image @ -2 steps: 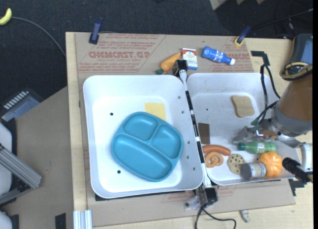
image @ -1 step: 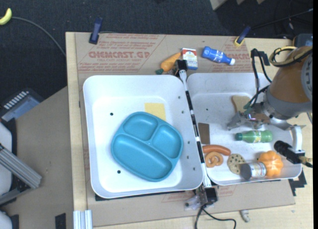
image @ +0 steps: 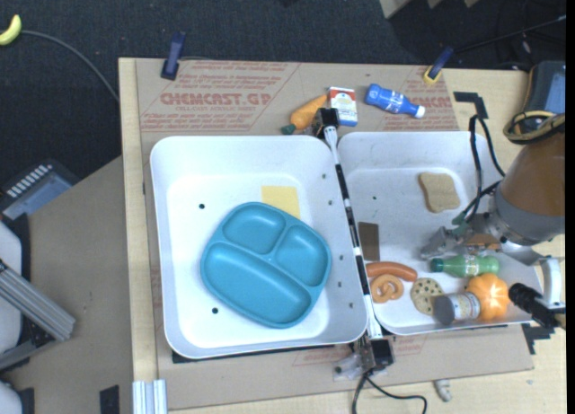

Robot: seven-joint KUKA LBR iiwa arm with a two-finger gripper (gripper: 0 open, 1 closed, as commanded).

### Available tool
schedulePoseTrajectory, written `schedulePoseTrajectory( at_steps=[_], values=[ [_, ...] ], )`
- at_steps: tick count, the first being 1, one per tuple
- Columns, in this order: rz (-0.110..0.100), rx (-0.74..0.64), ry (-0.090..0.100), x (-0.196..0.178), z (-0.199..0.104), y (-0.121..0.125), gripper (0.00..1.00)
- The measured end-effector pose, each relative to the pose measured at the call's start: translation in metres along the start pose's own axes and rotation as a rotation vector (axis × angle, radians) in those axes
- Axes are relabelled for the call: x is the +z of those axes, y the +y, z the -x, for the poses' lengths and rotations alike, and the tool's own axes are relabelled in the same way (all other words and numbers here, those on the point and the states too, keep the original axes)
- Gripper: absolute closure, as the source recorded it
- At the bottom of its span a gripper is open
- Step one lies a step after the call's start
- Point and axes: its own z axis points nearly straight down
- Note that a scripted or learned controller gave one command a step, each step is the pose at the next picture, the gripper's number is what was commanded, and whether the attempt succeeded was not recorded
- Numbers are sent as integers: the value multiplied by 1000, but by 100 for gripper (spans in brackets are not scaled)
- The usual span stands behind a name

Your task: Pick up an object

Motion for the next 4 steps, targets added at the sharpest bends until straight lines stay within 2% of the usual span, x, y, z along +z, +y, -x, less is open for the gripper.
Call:
schedulePoseTrajectory(
  at_steps=[1, 2, 3, 4],
  values=[
    [4, -3, -1, -1, 12, 130, 0],
    [8, -3, -4, -12, 12, 131, 100],
    [6, -3, -1, -82, -51, 157, 100],
    [3, -4, 1, -101, -137, 156, 100]
  ],
)
